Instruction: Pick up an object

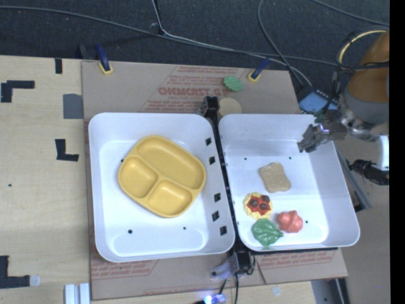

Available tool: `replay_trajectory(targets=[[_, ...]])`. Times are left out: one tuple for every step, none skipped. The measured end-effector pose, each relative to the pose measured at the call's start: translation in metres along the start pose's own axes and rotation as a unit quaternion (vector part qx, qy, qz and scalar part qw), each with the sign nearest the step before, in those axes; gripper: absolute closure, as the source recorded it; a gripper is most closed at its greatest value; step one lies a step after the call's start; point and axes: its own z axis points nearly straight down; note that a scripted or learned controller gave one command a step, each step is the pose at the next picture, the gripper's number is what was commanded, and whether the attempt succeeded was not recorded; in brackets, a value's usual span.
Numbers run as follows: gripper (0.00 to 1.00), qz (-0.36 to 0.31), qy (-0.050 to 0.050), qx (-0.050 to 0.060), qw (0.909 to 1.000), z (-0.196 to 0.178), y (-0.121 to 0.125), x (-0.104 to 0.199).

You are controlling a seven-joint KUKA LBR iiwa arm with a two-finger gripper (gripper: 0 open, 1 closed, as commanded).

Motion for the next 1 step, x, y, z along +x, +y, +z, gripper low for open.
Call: replay_trajectory(targets=[[1.0, 0.0, 0.0, 0.001, 1.0, -0.0448, -0.0054, 0.0011]])
